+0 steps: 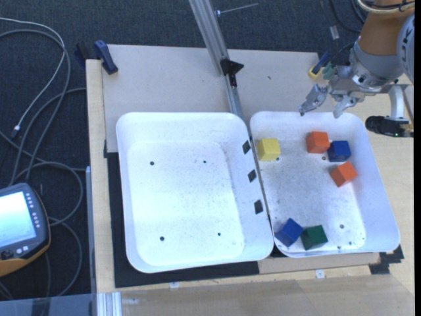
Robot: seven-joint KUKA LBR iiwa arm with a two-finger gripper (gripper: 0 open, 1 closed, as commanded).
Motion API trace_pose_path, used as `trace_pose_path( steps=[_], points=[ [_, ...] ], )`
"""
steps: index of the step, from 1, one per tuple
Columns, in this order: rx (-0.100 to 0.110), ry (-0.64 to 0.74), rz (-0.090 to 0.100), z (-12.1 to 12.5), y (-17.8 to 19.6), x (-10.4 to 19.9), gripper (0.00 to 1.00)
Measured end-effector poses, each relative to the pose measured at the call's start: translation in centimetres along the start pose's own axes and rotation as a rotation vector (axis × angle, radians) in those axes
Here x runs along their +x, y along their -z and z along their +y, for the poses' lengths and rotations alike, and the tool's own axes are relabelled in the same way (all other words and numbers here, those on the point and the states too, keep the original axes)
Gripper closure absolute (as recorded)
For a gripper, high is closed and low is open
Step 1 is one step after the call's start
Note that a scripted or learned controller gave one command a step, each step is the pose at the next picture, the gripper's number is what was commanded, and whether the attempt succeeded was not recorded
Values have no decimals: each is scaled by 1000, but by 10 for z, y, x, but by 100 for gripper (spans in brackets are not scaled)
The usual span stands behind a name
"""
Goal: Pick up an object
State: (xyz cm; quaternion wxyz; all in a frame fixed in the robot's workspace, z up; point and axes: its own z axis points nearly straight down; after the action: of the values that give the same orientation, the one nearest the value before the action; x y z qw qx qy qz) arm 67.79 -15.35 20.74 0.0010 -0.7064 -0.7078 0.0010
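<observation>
Blocks sit in the right bin [375, 196], six of them. The yellow block [268, 149] is at the bin's left side, near the top. The orange block [317, 141] sits near the top, and a blue block [339, 151] is just beside it on the right. A second orange block [343, 174] lies just below that blue one, turned at a slant. Down at the bottom edge, a second blue block [289, 232] and a green block [314, 236] sit side by side.

The left bin [131, 176] is white with small dark specks on its floor. Both bins rest on the counter [164, 78], touching along their middle edges.

The tool [327, 105] hangs over the top rim of the right bin, above the orange block near the top. Its two fingers are spread apart and nothing is between them.
</observation>
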Motion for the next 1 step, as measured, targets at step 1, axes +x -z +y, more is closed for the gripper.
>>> trace_pose_path(
  steps=[1],
  points=[
    [0, -4, 0, -41, 14, -25, 0]
  ],
)
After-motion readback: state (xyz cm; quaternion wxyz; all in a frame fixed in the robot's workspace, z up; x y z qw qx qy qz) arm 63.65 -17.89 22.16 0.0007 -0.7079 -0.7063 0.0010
